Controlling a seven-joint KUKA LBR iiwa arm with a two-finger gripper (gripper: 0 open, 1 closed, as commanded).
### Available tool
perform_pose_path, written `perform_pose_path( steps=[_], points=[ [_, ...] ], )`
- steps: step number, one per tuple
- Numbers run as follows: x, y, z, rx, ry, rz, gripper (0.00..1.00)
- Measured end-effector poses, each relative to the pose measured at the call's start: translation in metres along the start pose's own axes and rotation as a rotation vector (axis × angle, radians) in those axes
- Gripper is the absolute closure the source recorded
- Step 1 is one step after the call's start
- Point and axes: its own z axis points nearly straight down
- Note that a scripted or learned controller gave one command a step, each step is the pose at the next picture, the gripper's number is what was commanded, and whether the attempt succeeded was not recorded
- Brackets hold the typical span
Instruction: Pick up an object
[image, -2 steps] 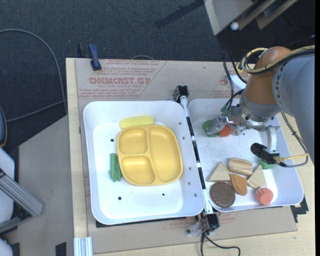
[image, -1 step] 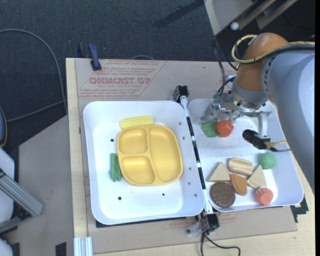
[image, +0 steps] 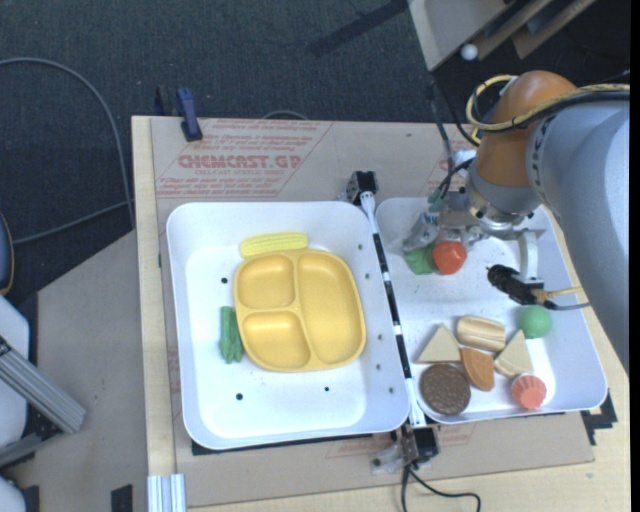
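My gripper (image: 447, 232) hangs over the far left part of the right bin (image: 470, 296). Just below it lie a red tomato (image: 451, 258) and a green leafy piece (image: 418, 263), very close to the gripper or touching it. I see nothing lifted off the bin floor. Further front in that bin lie a green ball (image: 536, 321), a tan bread roll (image: 481, 332), two pale wedges (image: 438, 346) (image: 514, 354), an orange slice (image: 479, 369), a brown round disc (image: 445, 389) and a red-orange fruit (image: 528, 391).
The left bin (image: 200, 250) holds a yellow divided plate (image: 298, 308), a yellow corn cob (image: 274, 243) at the plate's far edge and a green pod (image: 231, 334) at its left. The arm's grey body covers the right bin's far right corner.
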Motion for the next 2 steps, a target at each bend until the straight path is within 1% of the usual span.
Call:
perform_pose_path(
  steps=[1, 2],
  points=[
    [0.007, -0.016, 0.000, 0.000, 0.001, 0.001, 0.00],
    [0.007, -0.015, -0.010, -0.003, -0.001, 0.001, 1.00]
  ],
)
